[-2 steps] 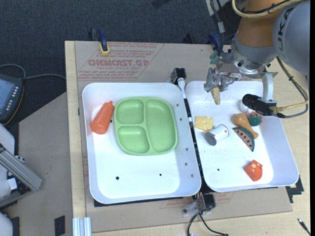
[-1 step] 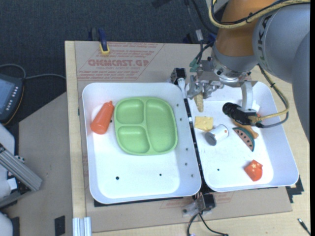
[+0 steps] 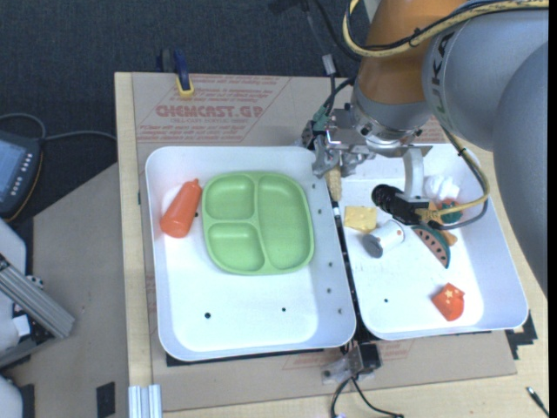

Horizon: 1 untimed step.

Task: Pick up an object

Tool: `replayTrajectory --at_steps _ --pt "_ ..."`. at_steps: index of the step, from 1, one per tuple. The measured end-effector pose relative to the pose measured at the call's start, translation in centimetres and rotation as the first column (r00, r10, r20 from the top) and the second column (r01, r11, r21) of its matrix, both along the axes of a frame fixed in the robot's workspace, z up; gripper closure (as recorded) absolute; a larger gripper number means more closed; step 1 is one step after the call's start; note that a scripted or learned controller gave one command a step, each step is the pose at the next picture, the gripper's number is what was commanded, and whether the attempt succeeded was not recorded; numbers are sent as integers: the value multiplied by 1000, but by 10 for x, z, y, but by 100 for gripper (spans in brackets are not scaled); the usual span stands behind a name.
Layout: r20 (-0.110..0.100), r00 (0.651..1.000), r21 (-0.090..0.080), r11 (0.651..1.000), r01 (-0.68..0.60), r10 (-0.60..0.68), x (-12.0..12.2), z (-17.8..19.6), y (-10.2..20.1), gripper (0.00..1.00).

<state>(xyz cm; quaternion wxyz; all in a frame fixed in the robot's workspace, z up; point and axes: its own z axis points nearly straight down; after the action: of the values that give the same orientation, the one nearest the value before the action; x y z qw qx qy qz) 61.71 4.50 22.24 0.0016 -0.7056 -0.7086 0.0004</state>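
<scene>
left bin point(image 3: 174, 320): divided plate point(image 3: 258, 222) in its middle, bottle point(image 3: 180, 208) just left of the plate.
right bin point(image 3: 487, 307): wedge point(image 3: 360, 219) near its left wall, slice point(image 3: 435, 242) right of it, small block point(image 3: 449, 302) nearer the front.
end effector point(image 3: 333, 177): over the seam between the 2 bins, at the back.

A pale green divided plate point(image 3: 258, 222) and an orange carrot point(image 3: 180, 209) (both plain, unpatterned) lie in a white bin point(image 3: 252, 329).

Bench point(image 3: 130, 233) topped with brown board printed in red lettering; 2 shallow white bins directly on it, side by side: left bin point(image 3: 252, 320), right bin point(image 3: 496, 277), rims touching.
</scene>
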Motion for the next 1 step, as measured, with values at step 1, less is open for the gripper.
replayTrajectory --at_steps 1 --pt "6 1000 -2 1000 4 -4 18 6 -12 100"
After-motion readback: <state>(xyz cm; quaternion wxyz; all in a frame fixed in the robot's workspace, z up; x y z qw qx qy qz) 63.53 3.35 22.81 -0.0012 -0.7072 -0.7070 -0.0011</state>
